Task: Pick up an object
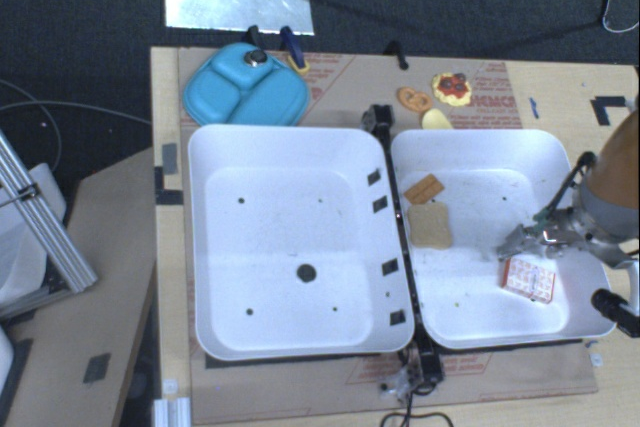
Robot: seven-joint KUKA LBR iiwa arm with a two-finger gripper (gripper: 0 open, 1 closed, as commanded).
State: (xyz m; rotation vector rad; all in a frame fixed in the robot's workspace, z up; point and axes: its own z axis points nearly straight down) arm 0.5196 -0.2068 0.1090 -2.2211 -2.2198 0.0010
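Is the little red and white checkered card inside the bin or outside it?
Inside. The checkered card lies flat on the floor of the right bin, within its white walls, just below the gripper.

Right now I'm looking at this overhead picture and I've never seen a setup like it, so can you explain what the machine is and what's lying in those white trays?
This is one camera fixed above a bench, looking down at a slant. Two shallow white bins sit side by side: the left bin and the right bin. The grey shape entering from the picture's right is a robot arm, and the metal part at its end is its tool, used for grasping.

The tool hangs low inside the right bin, just above a small red-and-white checked item. I cannot tell whether it grips anything. Farther left in that bin lie a tan square piece and a small orange piece.

Behind the bins, on the bench, are a blue divided plate and a few toy food pieces.
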